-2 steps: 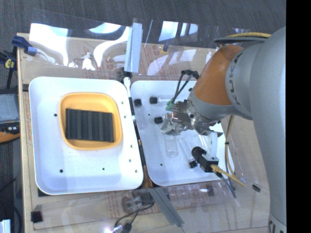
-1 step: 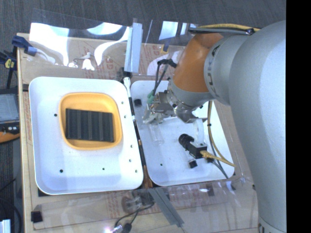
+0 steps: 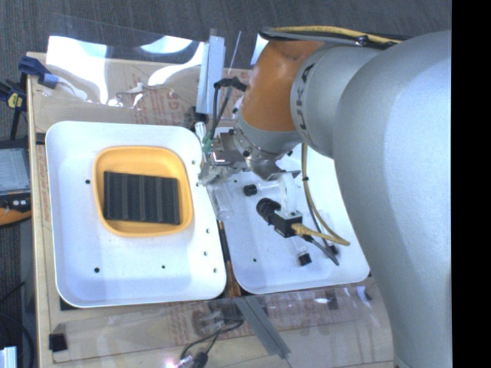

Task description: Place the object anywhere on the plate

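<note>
Clearly, the risks start at the grip:

- The gripper (image 3: pixel 217 159) hangs just right of the plate (image 3: pixel 178 162), and I cannot tell its grip or whether it holds anything.
- The object looks to be a small black piece (image 3: pixel 249 190) farther right of the plate, though that is uncertain.
- A carry could go empty.
- The bin wall (image 3: pixel 222 244) right of the plate could catch a low sweep.

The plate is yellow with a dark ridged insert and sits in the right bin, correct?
Not quite. The camera view shows the plate, yellow with a dark ridged insert, sitting in the left bin, not the right one.
</note>
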`<state>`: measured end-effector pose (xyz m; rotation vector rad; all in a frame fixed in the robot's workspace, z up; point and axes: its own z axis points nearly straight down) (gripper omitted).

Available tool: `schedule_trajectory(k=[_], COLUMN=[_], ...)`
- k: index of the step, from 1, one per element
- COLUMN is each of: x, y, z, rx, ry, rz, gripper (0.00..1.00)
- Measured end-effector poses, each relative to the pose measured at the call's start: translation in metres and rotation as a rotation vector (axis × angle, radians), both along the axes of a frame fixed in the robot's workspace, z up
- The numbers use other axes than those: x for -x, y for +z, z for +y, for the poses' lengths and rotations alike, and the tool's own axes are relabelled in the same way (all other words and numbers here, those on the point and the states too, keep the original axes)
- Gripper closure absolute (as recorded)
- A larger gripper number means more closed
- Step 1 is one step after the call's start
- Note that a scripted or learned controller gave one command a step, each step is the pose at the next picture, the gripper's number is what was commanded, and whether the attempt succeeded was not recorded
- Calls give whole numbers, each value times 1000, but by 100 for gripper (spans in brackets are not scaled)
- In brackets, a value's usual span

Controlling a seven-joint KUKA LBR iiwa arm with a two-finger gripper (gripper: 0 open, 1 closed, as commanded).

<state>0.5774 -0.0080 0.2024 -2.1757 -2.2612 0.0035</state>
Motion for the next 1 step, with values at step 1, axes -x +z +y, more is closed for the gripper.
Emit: schedule_trajectory(k=[1], x=[0], y=[0], z=[0], rx=[0], ry=[0], rz=[0], gripper=[0])
